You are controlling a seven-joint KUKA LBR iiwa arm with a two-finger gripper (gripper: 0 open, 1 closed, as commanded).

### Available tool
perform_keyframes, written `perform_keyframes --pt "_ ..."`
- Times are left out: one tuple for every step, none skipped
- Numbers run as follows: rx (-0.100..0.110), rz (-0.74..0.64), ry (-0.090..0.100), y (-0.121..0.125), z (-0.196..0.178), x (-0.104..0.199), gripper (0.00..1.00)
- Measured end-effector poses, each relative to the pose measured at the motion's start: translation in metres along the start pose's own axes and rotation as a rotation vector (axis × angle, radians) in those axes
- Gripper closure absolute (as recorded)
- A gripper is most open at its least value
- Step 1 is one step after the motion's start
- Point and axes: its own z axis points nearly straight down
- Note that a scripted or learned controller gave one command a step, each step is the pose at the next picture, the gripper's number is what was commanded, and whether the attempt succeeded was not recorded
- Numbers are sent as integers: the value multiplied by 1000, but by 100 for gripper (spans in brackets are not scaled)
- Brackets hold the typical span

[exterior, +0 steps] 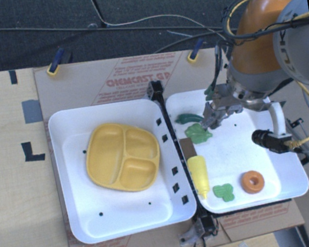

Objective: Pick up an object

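While poised low over the right bin (294, 184), hovers just above and right of a light green leafy toy (199, 134) near that bin's upper-left corner: claw (211, 117) of the grey arm, reaching in from the right. Cannot tell from this angle whether spread or pressed together; nothing seen pinched. Lying just behind the leafy piece, touching or nearly so, a darker green piece (188, 118). Further down the same bin: a yellow bottle-shaped toy (199, 175) along the divider, a small green leafy bit (224, 192) just beside its lower end, and an orange ring (252, 181) to the right of that. Resting alone in the left bin (79, 214): a yellow divided plate (122, 156). Beneath both bins, cardboard sheet (129, 80) clipped onto the tabletop (13, 190). Likely trouble from here: a flat, soft-edged leaf sitting tight by the wall and the darker piece, so a descent slightly off centre could nudge it aside, catch both at once, or close on air; a thin grip on a lobe could also slip out on the lift.
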Motion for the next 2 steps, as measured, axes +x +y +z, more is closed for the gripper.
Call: perform_keyframes --pt "0 0 0 26 15 41 100" --pt "-1 -2 1 46 11 95 100"
